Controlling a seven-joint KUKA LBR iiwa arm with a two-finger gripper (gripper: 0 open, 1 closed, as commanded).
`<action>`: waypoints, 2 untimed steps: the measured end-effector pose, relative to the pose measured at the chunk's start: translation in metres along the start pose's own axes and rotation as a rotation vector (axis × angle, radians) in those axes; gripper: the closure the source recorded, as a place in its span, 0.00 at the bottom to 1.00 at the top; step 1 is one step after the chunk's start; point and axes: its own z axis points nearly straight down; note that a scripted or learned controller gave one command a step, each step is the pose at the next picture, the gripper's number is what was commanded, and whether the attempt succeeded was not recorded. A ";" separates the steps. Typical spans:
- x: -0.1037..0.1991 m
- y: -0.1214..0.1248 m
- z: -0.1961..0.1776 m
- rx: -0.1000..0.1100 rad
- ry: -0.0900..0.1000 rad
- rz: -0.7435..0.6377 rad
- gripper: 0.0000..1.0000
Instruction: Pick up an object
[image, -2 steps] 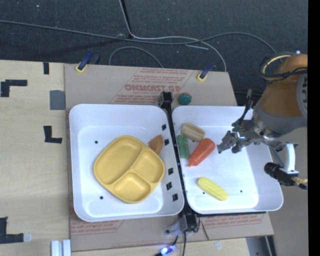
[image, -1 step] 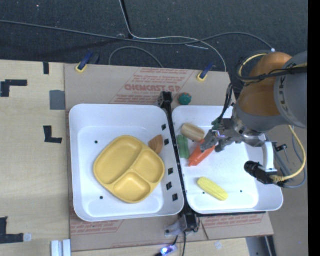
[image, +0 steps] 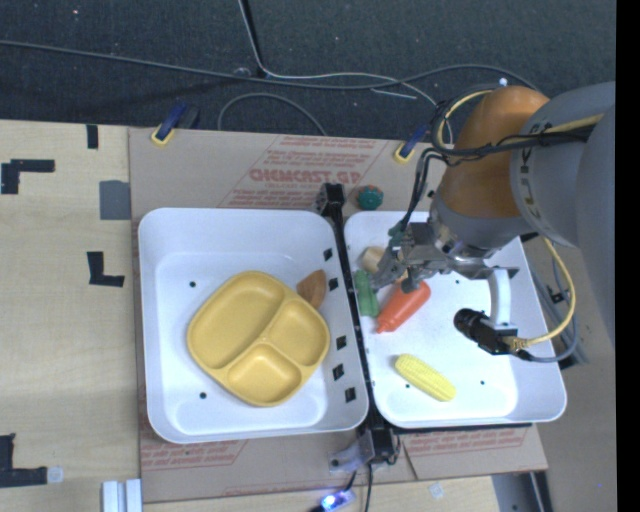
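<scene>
- Your gripper (image: 405, 262) is low in the right bin (image: 535, 400), just above the toy carrot (image: 402, 306).
- I cannot tell how the jaws stand; the wrist hides them.
- The carrot lies close to the dividing wall, beside a green piece (image: 366, 300). I judge the jaws could hit the wall or take both pieces.
- The corn cob (image: 425, 377) lies apart, nearer to the front.
- The yellow divided plate (image: 258, 338) rests in the left bin (image: 165, 400).

Bench (image: 60, 330): wooden surface bearing a cardboard sheet (image: 290, 170). On the cardboard, left white bin (image: 160, 330) and right white bin (image: 530, 395), touching side by side.
</scene>
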 end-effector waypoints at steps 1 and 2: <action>0.044 0.003 -0.005 0.001 0.000 0.000 1.00; 0.094 0.008 0.005 0.001 0.000 -0.001 1.00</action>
